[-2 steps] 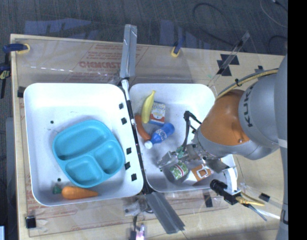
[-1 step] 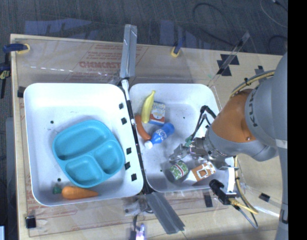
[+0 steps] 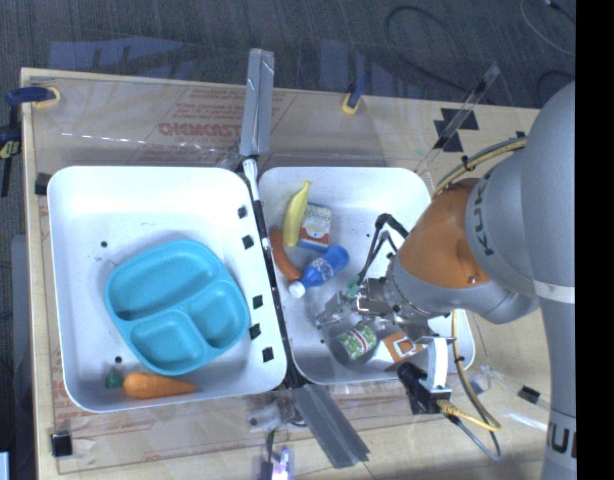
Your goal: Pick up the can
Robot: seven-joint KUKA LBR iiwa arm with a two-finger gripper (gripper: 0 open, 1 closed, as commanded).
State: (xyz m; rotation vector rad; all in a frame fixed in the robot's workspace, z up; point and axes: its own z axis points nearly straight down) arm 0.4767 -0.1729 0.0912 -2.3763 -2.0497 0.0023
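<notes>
The can [image 3: 355, 342], with a green and white label, lies on its side near the front of the right bin [image 3: 412, 190]. My gripper [image 3: 339, 313] hangs low over the bin, just above and left of the can, touching or almost touching its top. The orange-banded wrist [image 3: 442, 248] rises behind it to the right and hides the bin floor there. Nothing is visibly lifted.
Behind the gripper in the right bin lie a blue bottle [image 3: 322, 268], a banana [image 3: 297, 211], a small carton [image 3: 315, 225] and an orange carrot-like piece [image 3: 283, 256]. The left bin [image 3: 77, 208] holds a blue divided plate [image 3: 175, 306] and a carrot [image 3: 159, 385].
</notes>
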